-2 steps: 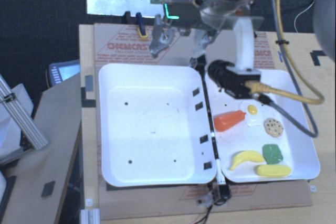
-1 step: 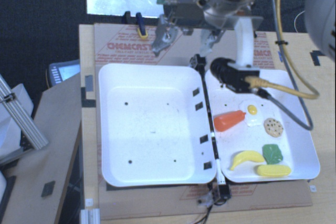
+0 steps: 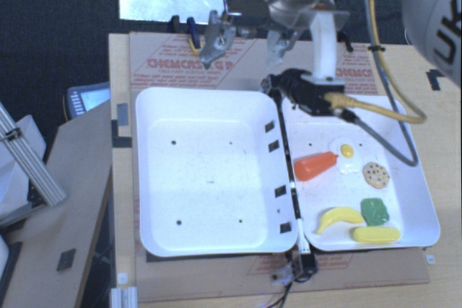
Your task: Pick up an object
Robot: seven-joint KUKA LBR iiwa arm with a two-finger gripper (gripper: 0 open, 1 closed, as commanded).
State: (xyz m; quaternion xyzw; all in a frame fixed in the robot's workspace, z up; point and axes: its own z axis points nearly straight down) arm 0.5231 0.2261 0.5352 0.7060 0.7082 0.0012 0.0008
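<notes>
My gripper (image 3: 245, 45) hangs high above the far edge of the bins, its two fingers (image 3: 214, 45) spread apart with nothing between them. In the right bin (image 3: 419, 187) lie an orange carrot (image 3: 315, 166), a fried egg (image 3: 346, 152), a round cookie (image 3: 375, 174), a yellow banana (image 3: 339, 218), a green piece (image 3: 375, 210) and a yellow corn cob (image 3: 376, 234). All of them lie well below and to the right of the gripper.
The left bin (image 3: 206, 169) stands beside the right one, joined by a black divider strip (image 3: 285, 169). Both rest on a cardboard sheet (image 3: 173, 65). A yellow cable (image 3: 382, 108) loops over the right bin's far side.
</notes>
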